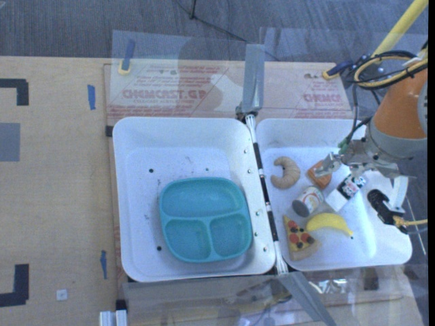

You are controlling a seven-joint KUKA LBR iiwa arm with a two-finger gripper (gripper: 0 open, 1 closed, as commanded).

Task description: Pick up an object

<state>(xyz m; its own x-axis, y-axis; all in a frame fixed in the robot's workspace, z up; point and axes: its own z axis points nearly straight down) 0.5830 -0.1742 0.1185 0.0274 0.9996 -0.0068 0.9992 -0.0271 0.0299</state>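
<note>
The right bin (289, 132) holds a tan croissant (285, 172), a small orange box (319, 175), a tin can on its side (309, 201), a yellow banana (329, 223), a toy pizza slice (299, 237) and a white and black packet (343, 193). My gripper (344, 170) hangs low over the bin's right half, between the orange box and the white and black packet. Its body hides what lies straight under it. I see nothing lifted off the bin floor.
A teal divided plate (202, 218) lies in the left bin (136, 141). The metal divider (253, 87) runs between the bins at the back. Cables (380, 66) loop above the arm's orange band (402, 111) at the right.
</note>
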